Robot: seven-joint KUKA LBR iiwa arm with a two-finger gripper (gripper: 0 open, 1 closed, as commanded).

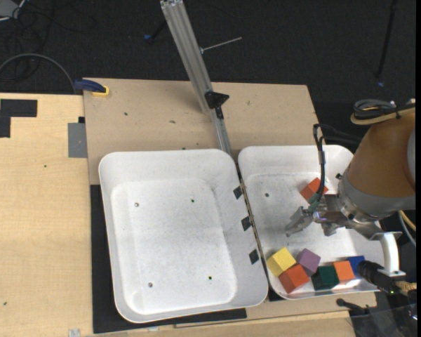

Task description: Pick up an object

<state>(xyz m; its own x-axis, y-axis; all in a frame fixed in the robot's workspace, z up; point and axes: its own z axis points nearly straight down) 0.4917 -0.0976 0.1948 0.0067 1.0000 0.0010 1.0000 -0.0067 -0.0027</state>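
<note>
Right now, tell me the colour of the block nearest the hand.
Orange-red block, clearest in the camera view.

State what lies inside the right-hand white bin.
In the right bin lie an orange block beside the end effector, plus yellow, purple, red, green and orange-blue blocks. The arm covers the bin's right part.

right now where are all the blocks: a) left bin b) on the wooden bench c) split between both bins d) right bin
d: the yellow block, purple block and the other coloured blocks all lie in the right bin, most of them clustered along its near edge.
</note>
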